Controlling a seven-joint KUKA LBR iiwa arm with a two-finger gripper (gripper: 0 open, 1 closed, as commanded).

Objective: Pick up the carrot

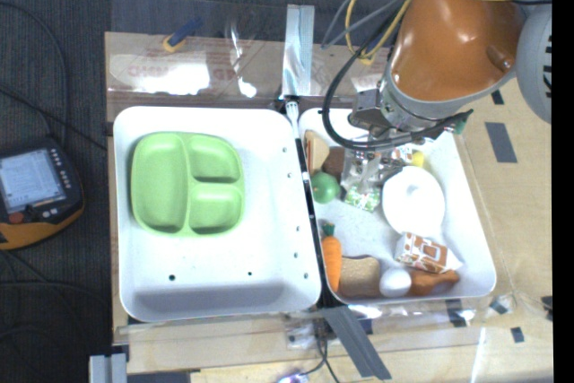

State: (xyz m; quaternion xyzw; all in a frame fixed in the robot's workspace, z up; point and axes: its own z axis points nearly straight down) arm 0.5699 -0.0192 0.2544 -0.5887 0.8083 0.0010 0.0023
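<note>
Carrot lies at 7 o'clock in the right bin, tight against the dividing wall, awkward for a clean grab. End effector hangs at 11 o'clock over the clutter, well apart from it; grip state: cannot tell

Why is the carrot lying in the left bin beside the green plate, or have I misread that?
You have the bin wrong. The camera view shows the carrot in the right bin, against its left wall near the front, among the other items. The green plate sits alone in the left bin.
</note>
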